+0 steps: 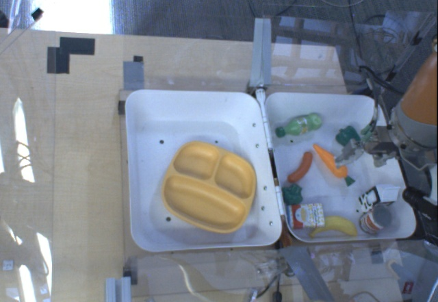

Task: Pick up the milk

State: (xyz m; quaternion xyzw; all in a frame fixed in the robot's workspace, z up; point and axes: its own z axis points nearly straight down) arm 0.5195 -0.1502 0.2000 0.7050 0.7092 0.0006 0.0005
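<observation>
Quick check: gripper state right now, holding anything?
Gripper: fingers open above the right bin, nothing between them; milk lies apart.

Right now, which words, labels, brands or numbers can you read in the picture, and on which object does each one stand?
None can be read.
Small carton: coloured print, too blurred to read.
Black-and-white carton: markings too small.
Green bottle: no legible label.

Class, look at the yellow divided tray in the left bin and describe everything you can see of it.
The yellow tray looks like smooth, glossy plastic, with rounded corners and three compartments: one long, two smaller. It lies flat, face up and turned at a slant, on the floor of the left bin. Nothing else touches it.
</observation>
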